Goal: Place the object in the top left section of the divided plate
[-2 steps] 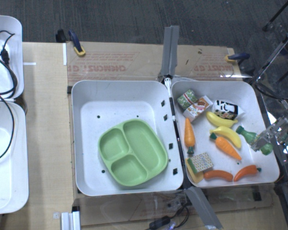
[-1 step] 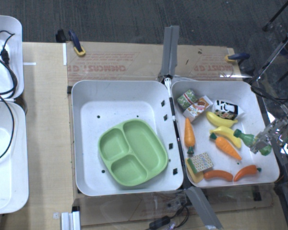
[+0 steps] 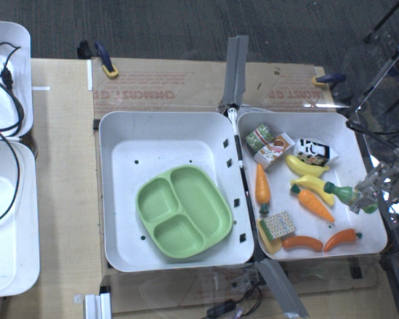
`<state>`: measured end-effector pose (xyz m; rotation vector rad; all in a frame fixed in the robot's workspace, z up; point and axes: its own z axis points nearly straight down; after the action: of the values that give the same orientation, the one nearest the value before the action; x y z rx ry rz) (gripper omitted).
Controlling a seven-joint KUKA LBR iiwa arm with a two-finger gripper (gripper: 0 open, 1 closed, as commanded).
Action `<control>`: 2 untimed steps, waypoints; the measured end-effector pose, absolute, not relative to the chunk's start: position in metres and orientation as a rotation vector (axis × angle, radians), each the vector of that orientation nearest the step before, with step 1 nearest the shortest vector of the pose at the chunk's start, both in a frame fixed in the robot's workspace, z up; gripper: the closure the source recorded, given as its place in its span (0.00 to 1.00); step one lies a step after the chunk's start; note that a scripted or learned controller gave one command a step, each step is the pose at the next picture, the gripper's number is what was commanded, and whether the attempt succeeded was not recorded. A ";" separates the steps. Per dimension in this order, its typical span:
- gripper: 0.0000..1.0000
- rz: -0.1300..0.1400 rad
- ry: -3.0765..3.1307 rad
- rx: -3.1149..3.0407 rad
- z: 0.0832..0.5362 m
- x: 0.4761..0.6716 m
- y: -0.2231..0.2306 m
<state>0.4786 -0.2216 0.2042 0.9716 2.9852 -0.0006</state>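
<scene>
On the tabletop (image 3: 60, 145), two shallow white bins sit side by side. Nearest the camera in the right bin (image 3: 379, 244) lie two orange sausage-shaped toys (image 3: 303, 243) and (image 3: 340, 238) by the front wall, with a patterned block (image 3: 278, 225) at the front left corner. Just beyond them are an orange carrot (image 3: 315, 205) and another carrot (image 3: 263, 187) lying along the left wall. The pincer (image 3: 369, 195), reaching in from the right edge, hangs low over the bin's right side by the green end of a yellow corn-like toy (image 3: 321, 187); whether its fingers are spread or closed on anything cannot be told. A yellow banana (image 3: 304, 167) lies behind that, then a black-and-white pack (image 3: 314, 151) and two small cartons (image 3: 268, 144) toward the far wall. In the left bin (image 3: 120, 138), the green divided plate (image 3: 183, 211) rests tilted near the front, its top left section bare. Clamps (image 3: 106, 62) hold brown cardboard (image 3: 166, 85) at the far edge.
</scene>
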 end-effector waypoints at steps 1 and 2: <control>1.00 -0.001 3.032 0.813 0.211 0.479 -0.221; 1.00 0.000 3.077 0.626 0.209 0.479 -0.221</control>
<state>0.4788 -0.2212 0.2086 0.6262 3.0771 0.0000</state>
